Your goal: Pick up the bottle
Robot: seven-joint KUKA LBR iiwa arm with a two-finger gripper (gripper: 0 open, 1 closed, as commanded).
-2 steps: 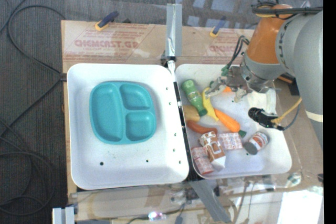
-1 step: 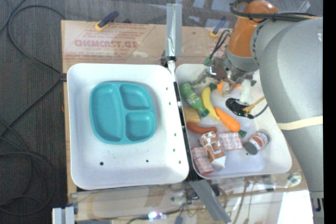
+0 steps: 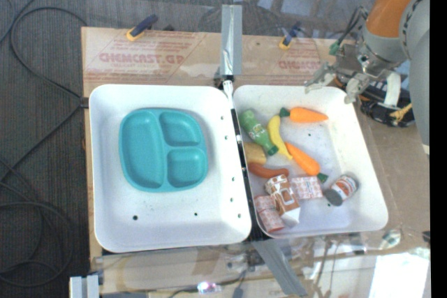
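Note:
The bottle (image 3: 257, 131) is green with a yellow label and lies on its side at the left of the right bin (image 3: 370, 171), close to the dividing wall. My gripper (image 3: 334, 84) hangs over the far rim of that bin, well to the right of and beyond the bottle. Its fingers (image 3: 316, 82) are spread open with nothing between them.
A yellow banana (image 3: 278, 137) lies against the bottle's right side. Two carrots (image 3: 307, 115) (image 3: 302, 158), a sausage (image 3: 268, 169), a small can (image 3: 342, 189) and several little cartons (image 3: 283, 197) share the right bin. The left bin holds a teal divided plate (image 3: 164, 149).

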